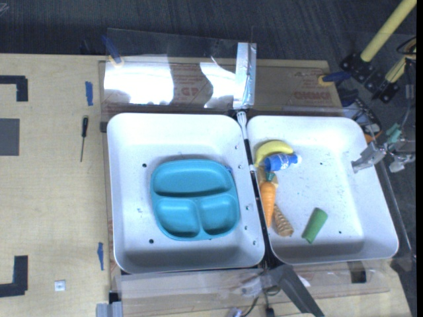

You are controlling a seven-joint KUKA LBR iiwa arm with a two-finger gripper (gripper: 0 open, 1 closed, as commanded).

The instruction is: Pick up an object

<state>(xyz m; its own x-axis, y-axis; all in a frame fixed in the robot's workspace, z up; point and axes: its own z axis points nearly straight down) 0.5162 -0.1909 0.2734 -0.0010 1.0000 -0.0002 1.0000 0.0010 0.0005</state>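
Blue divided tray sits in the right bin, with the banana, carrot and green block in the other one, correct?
Not quite. The camera view shows the blue divided tray in the left bin. The banana, carrot and green block lie in the other one, the right bin.

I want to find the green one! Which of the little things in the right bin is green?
The green cylinder-shaped block, lying tilted and alone near the front of the right white bin. The yellow banana, orange carrot and blue-and-white piece cluster by the bin's left wall.
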